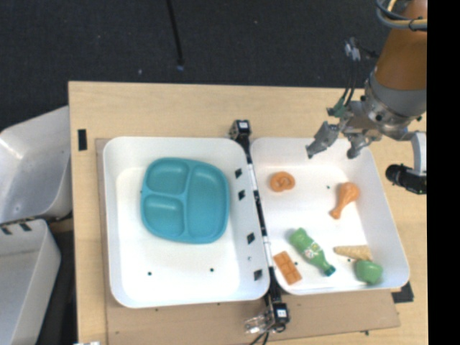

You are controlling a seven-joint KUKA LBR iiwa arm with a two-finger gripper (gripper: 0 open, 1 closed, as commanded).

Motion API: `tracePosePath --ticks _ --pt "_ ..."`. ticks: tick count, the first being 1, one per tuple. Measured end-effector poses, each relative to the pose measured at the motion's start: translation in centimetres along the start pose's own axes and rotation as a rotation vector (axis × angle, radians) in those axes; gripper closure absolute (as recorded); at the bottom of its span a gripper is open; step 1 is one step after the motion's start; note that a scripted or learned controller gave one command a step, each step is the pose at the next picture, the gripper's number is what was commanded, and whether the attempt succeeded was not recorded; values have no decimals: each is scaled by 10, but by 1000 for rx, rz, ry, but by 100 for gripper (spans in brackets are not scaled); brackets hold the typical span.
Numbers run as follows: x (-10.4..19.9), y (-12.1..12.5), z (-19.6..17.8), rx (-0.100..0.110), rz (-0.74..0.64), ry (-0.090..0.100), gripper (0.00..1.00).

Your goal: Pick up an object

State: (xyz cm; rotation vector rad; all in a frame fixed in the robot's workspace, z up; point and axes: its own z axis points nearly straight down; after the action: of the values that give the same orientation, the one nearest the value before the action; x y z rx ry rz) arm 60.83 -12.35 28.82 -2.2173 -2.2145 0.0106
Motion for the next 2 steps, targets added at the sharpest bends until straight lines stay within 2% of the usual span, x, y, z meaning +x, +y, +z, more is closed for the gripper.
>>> tracePosePath --ticks 1,2 --pt "0 2 -7 -12 -2 -1 0" --pt "6 6 41 -8 -3 -3 0"
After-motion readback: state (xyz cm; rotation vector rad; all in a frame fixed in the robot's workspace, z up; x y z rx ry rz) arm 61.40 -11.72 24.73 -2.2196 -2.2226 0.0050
